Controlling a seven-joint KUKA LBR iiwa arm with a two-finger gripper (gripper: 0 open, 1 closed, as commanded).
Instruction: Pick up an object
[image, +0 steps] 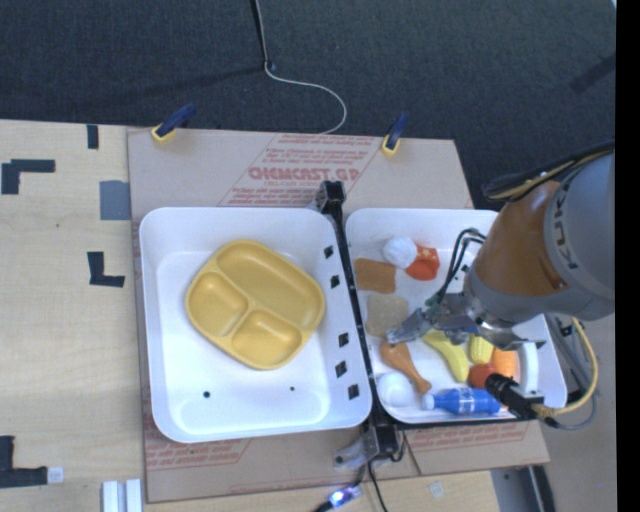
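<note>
Camera view: pincer (412, 327) hangs low over right bin (452, 218); cannot tell its state; yellow tray (255, 303) left.

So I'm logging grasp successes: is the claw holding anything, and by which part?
Cannot be told: the claw hangs low over the right bin, with no item visibly between its tips.
</note>
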